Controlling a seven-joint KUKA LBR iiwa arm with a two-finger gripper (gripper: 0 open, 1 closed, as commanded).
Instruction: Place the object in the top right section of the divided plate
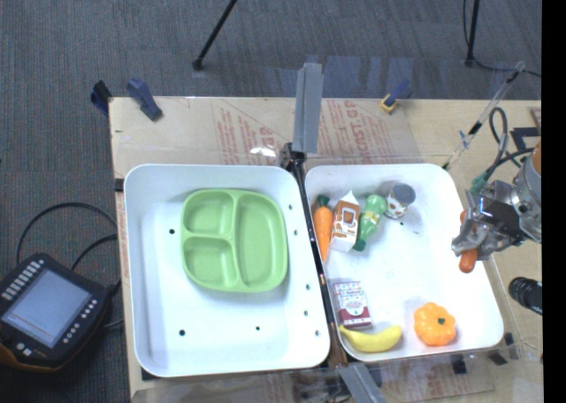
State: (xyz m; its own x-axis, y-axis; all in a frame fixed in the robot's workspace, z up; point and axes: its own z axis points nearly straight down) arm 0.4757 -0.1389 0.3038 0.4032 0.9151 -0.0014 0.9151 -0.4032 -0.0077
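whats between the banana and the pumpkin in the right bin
Nothing: bare white bin floor separates the banana and the pumpkin in the camera view.

Looked like a robotics lab, not a home: grey carpet (106, 30) under a plywood bench (221, 127) with clamps (143, 99) at its edge, tripod legs (225, 17) standing behind, a teach pendant (49, 308) with its cable on the floor at left, two white bins (141, 304) set side by side, loose cables (495, 140) by the arm (531, 202), toy food (435, 323) for props
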